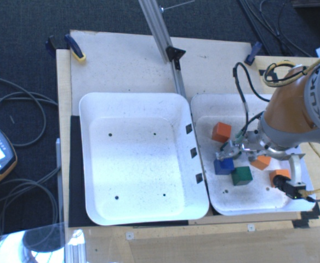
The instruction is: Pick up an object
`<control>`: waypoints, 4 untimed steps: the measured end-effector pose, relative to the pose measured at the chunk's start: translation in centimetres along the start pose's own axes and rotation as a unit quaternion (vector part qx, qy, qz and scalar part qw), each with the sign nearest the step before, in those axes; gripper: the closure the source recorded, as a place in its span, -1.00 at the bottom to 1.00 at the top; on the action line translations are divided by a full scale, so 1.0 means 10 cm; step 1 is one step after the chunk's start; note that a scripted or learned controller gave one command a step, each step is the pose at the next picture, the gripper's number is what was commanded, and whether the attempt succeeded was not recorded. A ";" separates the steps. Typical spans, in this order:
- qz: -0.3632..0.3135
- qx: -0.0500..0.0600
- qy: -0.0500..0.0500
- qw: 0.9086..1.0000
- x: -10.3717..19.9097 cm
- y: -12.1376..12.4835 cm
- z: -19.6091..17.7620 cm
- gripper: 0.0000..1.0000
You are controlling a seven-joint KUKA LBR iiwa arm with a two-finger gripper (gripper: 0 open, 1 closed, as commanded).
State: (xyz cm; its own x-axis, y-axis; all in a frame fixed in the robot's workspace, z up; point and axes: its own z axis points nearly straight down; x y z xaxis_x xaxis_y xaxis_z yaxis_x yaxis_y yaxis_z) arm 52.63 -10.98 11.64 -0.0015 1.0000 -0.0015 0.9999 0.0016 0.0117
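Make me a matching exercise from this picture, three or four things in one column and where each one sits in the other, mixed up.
Things:
1. blue block
2. green block
3. orange cube
4. yellow-tipped clamp

Places:
A. top left corner of the bench board
B. in the right bin, farthest up the view of the blocks
C. right under the pincer
D. in the right bin, just right of and below the blue one

Pairs: 1-C, 2-D, 3-B, 4-A

Bins (94, 147) – white plastic, speckled; bench (121, 64) – wood.
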 end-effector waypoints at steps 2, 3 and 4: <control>0.001 0.008 0.002 1.000 0.28 0.12 0.17 -1.00; 0.000 0.003 0.000 1.000 0.26 0.71 0.17 -1.00; 0.004 0.008 0.000 1.000 -0.46 0.31 0.17 -1.00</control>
State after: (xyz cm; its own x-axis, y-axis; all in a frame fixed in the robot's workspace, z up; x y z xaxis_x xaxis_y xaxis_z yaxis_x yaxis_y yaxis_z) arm 55.79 -15.60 10.00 0.0070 1.0000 -0.0019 1.0000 -0.0070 -0.0035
